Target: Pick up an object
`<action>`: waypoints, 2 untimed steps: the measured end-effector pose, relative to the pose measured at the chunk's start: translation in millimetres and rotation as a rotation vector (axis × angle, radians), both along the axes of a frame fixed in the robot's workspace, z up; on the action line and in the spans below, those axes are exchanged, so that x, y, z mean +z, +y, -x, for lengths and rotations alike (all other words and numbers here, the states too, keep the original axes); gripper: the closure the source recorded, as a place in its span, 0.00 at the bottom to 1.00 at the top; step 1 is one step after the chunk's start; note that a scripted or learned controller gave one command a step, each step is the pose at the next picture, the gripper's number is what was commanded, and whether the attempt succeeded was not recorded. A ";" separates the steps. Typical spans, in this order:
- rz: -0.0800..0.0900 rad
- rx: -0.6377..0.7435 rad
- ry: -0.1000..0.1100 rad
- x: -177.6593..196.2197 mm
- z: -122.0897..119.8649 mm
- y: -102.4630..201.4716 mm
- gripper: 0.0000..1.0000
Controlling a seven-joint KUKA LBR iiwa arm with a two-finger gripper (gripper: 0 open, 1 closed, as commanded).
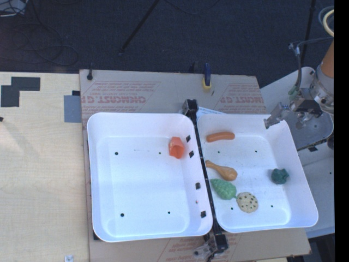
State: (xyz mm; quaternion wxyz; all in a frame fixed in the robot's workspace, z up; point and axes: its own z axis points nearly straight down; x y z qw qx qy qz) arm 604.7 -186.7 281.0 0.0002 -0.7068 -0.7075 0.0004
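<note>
The left bin [109, 212] holds one orange-red block [176, 147] close to its right wall. In the right bin [305, 212] lie an orange sausage [220, 137], a tan drumstick shape [222, 171], a light green lump [223, 189], a beige spotted cookie [247, 202] and a dark teal lump [279, 176]. My gripper [275, 119] hangs over the right bin's far right corner, above and right of the sausage, well apart from every object. Nothing shows in its grasp.
Black clips [190, 107] join the two bins along the middle divider. Both bins rest on a cardboard sheet [136, 91] over a light wooden bench [38, 173]. A blue-and-yellow clamp [207, 78] grips the cardboard's far edge. A grey metal mount [313, 124] stands right of the bins.
</note>
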 end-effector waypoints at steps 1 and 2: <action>0.006 -0.003 -0.016 155.8 62.8 -17.6 0.00; 0.004 -0.001 -0.011 264.7 95.4 -26.6 0.00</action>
